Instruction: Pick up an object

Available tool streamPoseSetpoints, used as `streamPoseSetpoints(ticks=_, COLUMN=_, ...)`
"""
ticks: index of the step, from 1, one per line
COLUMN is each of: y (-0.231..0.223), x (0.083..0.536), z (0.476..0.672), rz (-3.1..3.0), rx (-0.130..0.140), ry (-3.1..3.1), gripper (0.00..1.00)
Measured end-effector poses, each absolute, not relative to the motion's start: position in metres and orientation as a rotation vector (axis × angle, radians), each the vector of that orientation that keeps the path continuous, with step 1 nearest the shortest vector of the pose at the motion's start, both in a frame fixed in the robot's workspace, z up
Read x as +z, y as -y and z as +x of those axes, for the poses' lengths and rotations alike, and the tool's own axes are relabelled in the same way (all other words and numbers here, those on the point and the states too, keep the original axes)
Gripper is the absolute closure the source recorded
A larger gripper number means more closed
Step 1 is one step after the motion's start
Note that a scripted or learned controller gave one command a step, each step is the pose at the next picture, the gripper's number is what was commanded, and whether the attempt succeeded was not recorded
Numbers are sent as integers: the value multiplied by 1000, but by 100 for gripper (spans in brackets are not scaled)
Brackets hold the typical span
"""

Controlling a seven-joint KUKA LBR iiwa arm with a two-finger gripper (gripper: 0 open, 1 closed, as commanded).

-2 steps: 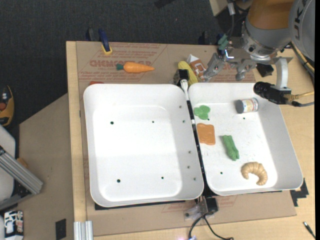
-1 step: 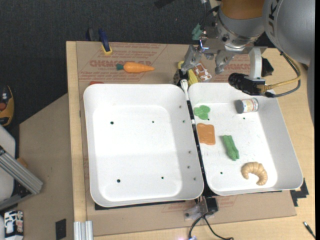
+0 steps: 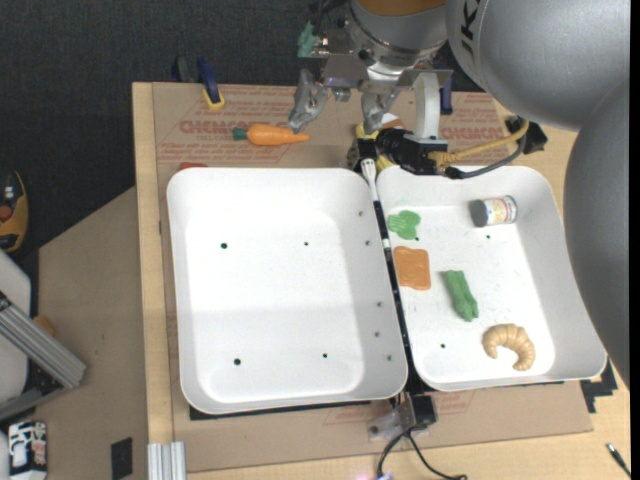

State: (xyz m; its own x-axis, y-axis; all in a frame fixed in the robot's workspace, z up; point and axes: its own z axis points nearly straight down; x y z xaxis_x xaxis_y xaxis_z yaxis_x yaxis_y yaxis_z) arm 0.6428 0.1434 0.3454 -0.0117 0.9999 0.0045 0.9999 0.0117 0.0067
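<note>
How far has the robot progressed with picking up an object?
Nothing looks picked yet. The two-finger gripper is above the bench behind the bins, beside a small orange toy carrot. In the right white bin lie a tan croissant, an orange block and a small jar.

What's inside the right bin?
Right bin holds a green leafy piece, orange block, green pickle-like piece, croissant and a small jar on its side. The arm covers its far right edge.
</note>
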Motion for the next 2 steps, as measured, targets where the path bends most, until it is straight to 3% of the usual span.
streamPoseSetpoints(ticks=1, y=-136, x=354, z=644, rz=2216, rx=6, ry=-2221, gripper=100)
streamPoseSetpoints(ticks=2, y=-229, x=435, z=662, rz=2208, rx=20, ry=-2229, gripper=100)
